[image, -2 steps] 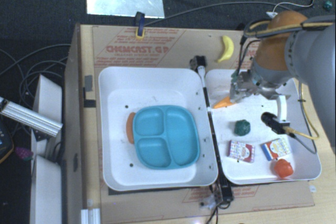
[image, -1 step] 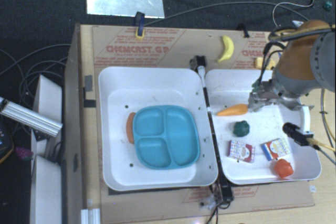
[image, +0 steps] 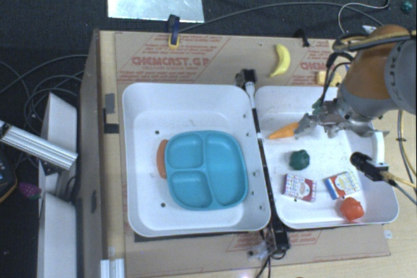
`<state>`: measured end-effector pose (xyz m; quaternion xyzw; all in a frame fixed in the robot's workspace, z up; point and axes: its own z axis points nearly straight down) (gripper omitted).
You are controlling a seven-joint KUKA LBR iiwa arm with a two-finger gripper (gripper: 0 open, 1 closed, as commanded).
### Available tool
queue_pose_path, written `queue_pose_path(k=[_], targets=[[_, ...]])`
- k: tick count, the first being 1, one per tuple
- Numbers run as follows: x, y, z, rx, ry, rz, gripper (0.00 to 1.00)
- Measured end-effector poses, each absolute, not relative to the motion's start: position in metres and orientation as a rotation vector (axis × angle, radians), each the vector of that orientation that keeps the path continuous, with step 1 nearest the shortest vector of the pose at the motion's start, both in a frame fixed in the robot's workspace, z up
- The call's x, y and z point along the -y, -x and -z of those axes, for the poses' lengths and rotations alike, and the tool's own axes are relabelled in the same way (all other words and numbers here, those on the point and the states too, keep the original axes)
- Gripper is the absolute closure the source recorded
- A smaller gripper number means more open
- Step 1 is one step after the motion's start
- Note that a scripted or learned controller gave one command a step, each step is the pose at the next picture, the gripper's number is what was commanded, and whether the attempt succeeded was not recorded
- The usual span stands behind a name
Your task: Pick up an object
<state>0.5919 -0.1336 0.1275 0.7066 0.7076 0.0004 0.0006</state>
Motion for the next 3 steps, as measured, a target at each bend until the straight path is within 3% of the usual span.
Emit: queue_pose_path(k=[1,2,3], targets=[[0.116,-0.555,-0.107,-2.222,-2.221,0.0,0.0],[0.092,-0.551,-0.084,-2.226,-2.218,0.0,0.0],[0.092,-0.553,-0.096,-2.224,-2.214,-0.007,1.0]])
